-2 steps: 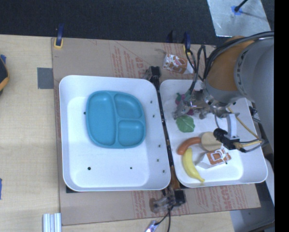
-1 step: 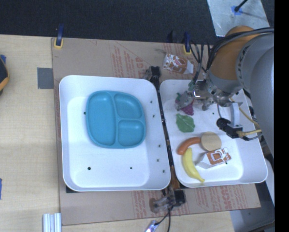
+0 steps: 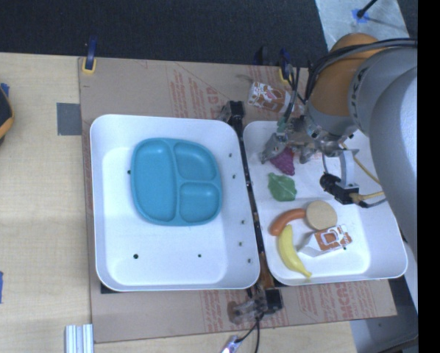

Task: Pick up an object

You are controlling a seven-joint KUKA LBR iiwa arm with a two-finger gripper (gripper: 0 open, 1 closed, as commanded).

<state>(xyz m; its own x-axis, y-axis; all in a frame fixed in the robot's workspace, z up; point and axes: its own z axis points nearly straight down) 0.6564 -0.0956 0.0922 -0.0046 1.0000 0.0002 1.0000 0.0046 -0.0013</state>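
Two white bins are sitting side by side on cardboard. Gripper [image 3: 282, 147] is hovering at the right bin's [image 3: 382, 259] far left, fingers closing on a purple object [image 3: 282, 161].

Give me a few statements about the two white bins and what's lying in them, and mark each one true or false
1. The light blue divided plate lies in the left white bin. True.
2. The yellow toy banana lies in the left bin. False: it lies in the right white bin, near its front edge.
3. The two-finger gripper is at the far end of the right bin, by the purple toy. True.
4. The green leafy toy rests on the blue plate. False: it lies on the right bin's floor, between the purple toy and the orange sausage-shaped toy.
5. The round tan disc sits right beside the orange toy. True.
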